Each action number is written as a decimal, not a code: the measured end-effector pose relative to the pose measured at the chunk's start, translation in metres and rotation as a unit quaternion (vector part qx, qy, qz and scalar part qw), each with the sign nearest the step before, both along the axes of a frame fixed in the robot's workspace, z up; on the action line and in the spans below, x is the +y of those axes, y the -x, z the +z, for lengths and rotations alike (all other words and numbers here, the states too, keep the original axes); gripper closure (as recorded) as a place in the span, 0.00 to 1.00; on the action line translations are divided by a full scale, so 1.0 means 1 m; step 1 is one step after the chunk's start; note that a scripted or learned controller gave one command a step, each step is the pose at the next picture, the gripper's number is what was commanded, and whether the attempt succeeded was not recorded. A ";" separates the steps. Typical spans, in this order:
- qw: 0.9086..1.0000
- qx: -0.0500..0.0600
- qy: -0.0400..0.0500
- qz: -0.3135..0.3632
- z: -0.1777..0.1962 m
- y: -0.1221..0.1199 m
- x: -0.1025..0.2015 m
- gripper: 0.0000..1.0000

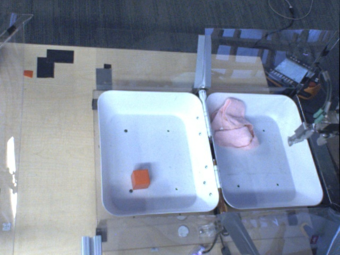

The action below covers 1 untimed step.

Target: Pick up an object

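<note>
Reaching from the frame's right edge, the grey two-finger gripper (307,133), its opening impossible to judge, risks crumpling the soft pink cloth (232,124) in the right bin's (276,195) upper left instead of lifting it.

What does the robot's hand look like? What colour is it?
At the right edge of the right bin, the gripper is a small pale grey metal piece ending in thin, pointed tips. A teal-green part sits behind it, with dark cables above. It is too small and blurry to show markings.
</note>
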State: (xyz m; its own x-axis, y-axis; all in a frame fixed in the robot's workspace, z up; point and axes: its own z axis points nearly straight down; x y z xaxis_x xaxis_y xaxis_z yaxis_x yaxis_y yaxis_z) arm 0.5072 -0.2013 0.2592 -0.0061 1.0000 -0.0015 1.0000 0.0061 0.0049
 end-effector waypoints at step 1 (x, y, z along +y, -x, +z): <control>0.999 -0.004 0.002 -0.036 0.122 -0.009 -0.003 0.00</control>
